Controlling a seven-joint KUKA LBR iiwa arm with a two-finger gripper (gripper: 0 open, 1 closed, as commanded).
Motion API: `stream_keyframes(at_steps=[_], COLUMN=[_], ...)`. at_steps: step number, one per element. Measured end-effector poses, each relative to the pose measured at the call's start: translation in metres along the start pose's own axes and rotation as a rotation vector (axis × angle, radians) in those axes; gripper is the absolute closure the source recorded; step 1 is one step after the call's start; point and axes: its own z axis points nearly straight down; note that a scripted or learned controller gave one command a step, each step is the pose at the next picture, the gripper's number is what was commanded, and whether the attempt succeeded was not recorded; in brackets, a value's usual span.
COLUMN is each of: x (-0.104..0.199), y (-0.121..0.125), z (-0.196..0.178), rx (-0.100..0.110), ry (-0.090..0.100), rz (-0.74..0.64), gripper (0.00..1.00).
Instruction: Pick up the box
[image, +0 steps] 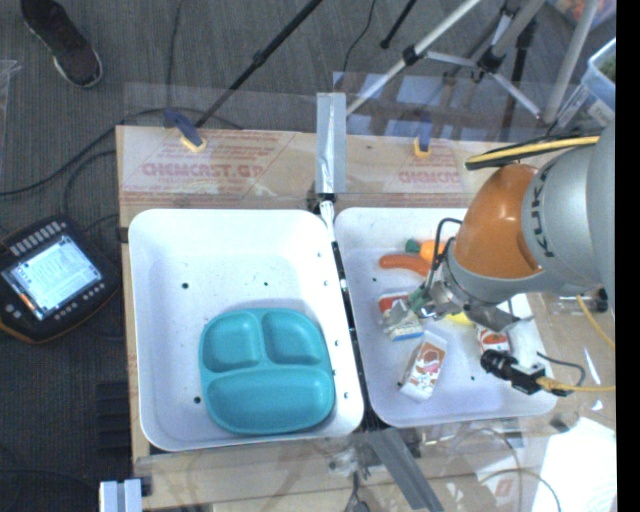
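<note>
Red print runs across the cardboard (230, 165) under the back of both bins; it seems to read "CHEMCAST", but the slant and glare leave that uncertain. Dark letters curve along the arm (560, 225) beside its orange band, cut off by the frame, so only a "KU"-like fragment can be made out. The pendant (50, 278) on the floor at far left has a lit screen whose text is too small to read.

The box (424, 366) lies in the right bin (365, 330), toward the front and near the middle, tilted. It is white with red patches and its printing is unreadable. A second small packet (400, 315) with red and grey marks sits just behind it, at the gripper (432, 300). The gripper hangs low over that packet, near the box but not on it. Whether its fingers are spread or closed cannot be told, since the wrist hides them.

Orange pieces (408, 260) lie toward the back of the right bin. A red-and-white item (495, 338) rests to the right, by a black connector (508, 368) with a yellow cable.

The left bin (160, 300) holds a teal divided tray (266, 370) at its front, with bare white floor behind it. In the right bin, free floor shows along the left wall and in front of the box.
</note>
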Motion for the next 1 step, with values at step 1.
stream_keyframes(at_steps=[1], x=[0.0917], y=[0.0103], z=[-0.1528], rx=[0.018], ry=[0.005], rz=[-0.043], gripper=[1.0])
